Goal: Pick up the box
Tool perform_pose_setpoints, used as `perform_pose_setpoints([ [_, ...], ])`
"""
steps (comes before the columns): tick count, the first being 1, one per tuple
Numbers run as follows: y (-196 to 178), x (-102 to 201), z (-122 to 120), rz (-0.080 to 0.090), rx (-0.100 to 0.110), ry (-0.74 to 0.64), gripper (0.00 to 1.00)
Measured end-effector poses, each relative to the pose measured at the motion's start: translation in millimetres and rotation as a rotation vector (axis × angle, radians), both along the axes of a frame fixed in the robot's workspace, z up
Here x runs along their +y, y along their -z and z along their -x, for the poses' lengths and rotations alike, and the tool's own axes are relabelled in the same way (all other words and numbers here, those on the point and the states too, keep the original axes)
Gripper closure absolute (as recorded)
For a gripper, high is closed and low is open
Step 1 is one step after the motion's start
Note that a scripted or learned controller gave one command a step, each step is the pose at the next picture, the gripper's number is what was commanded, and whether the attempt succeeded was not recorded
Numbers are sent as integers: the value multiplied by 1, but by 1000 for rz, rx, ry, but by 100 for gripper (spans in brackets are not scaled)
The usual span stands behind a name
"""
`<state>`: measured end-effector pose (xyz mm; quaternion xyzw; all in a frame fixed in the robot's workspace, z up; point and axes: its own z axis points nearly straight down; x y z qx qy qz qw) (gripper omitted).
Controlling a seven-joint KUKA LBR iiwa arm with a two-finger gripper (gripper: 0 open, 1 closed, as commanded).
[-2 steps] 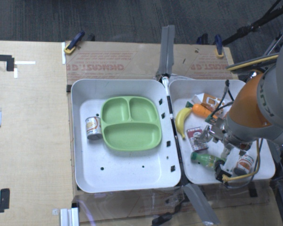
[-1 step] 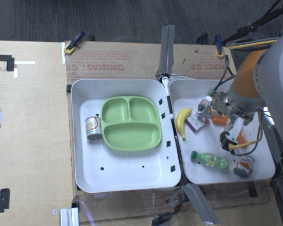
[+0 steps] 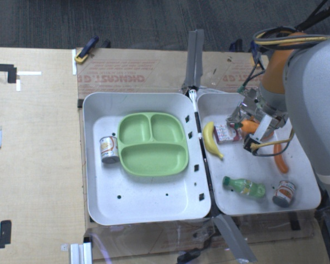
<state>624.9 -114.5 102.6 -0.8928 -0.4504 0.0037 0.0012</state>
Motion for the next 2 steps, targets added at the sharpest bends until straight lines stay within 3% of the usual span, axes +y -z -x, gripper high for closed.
perform_pose_setpoints([
  [1,14,-7,-28,-6,21,111,0],
  [2,11,-11,-23,-2,42,114,100],
])
